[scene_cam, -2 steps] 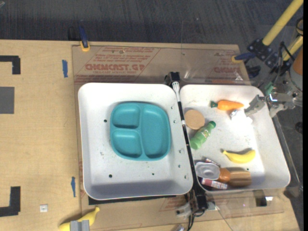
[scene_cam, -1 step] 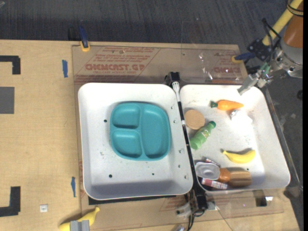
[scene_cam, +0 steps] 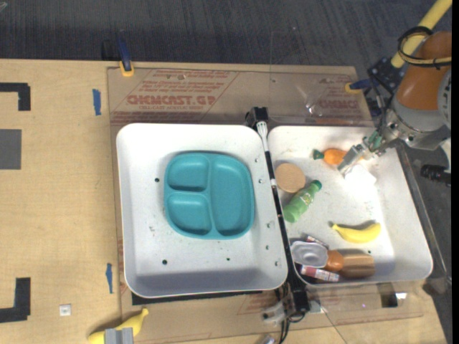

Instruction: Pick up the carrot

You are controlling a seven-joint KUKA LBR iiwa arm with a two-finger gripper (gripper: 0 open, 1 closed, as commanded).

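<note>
Right bin (scene_cam: pixel 409 192): brown bottle (scene_cam: pixel 351 265) at near edge, banana (scene_cam: pixel 356 231) beyond it, green bottle (scene_cam: pixel 301 201) by the left wall. Carrot (scene_cam: pixel 332 157) lies toward the far edge, free on the floor. Gripper (scene_cam: pixel 358 155) just beside it on the right, fingers narrowly parted, holding nothing. Step judged: approach; next, centre over carrot, descend, close.

One fixed camera is looking down from above the worktop (scene_cam: pixel 57 192) at a slant, facing slightly toward its far edge. It is sitting far enough back that it is taking in both white bins, the left bin (scene_cam: pixel 136 256) and the right bin (scene_cam: pixel 409 221), whole, side by side. The arm (scene_cam: pixel 423 84) is reaching in from the picture's right.
</note>
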